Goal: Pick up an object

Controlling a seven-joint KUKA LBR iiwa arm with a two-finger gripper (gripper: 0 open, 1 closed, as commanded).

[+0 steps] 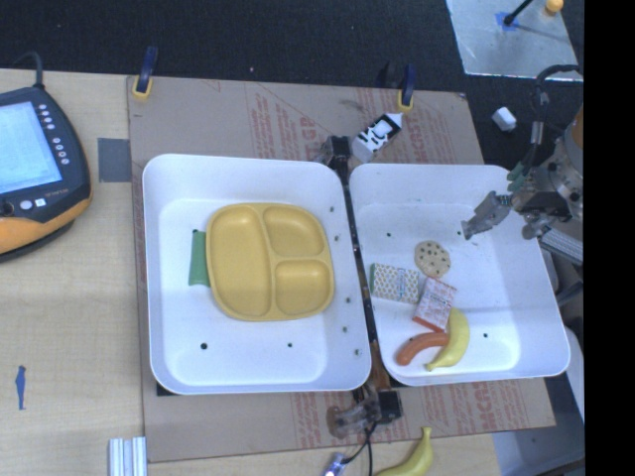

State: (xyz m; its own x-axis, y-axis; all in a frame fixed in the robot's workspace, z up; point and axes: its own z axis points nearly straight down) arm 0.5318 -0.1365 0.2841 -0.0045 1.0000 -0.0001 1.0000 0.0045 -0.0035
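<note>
White right bin's (516, 266) open corner, seemingly beneath fingers (483, 215).

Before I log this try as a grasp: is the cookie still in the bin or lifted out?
In the bin. The cookie lies flat on the right bin floor, apart from the gripper.

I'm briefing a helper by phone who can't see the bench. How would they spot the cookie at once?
Look in the right white bin, the one without the yellow divided plate. Near its middle, above the patterned packet and the red-and-white packet, lies the cookie. It is the only round, flat, tan, dark-speckled thing; its neighbours are rectangular packets, a banana and a hot dog.
</note>
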